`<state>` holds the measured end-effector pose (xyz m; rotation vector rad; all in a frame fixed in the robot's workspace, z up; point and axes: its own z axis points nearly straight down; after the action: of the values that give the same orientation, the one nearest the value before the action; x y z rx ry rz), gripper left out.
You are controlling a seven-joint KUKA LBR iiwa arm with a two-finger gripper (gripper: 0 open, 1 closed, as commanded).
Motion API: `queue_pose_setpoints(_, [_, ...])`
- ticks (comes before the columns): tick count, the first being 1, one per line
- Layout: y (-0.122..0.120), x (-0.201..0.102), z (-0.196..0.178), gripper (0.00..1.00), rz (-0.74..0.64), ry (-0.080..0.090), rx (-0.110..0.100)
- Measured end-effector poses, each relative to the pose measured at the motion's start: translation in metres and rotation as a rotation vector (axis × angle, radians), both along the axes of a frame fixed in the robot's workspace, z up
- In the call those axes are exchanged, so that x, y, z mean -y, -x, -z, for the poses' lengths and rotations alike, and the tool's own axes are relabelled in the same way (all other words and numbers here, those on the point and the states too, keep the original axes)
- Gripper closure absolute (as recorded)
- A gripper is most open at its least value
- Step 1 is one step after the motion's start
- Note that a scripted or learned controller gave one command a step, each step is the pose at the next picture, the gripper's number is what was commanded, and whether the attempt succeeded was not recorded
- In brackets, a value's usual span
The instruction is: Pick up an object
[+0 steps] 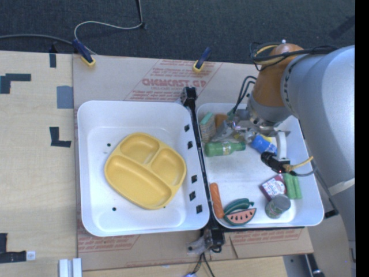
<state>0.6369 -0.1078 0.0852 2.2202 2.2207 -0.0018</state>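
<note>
The left bin (86, 172) is holding a yellow divided plate (145, 169), lying flat near its middle. Right of the divider, the right bin (311, 212) is carrying a clutter of small things: a green bottle (225, 149) lying on its side toward the far left part, an orange carrot (215, 198) along the near left wall, a watermelon slice (240, 213) at the near edge, a grey round can (278, 206) just right of that, with a dark red packet (273, 187) and a green stick (292, 186) close above it, and a blue piece (264, 143) beside the bottle.

The gripper (239, 128) is hanging low over the far part of the right bin, just above the green bottle, with the arm reaching in from the right. Whether it is open or closed I cannot tell, as the wrist is hiding that part.

The bottle looks like the target. To do this well, the descent should be centring across the bottle's narrow width, not along its length, since a round body is liable to roll aside, and it should be steering clear of the blue piece and the bin's far wall.
</note>
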Motion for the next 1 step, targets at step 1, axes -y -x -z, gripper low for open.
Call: queue_pose_setpoints(1, [-0.0001, 0.0003, -0.0098, 1.0, -0.001, 0.001, 0.001])
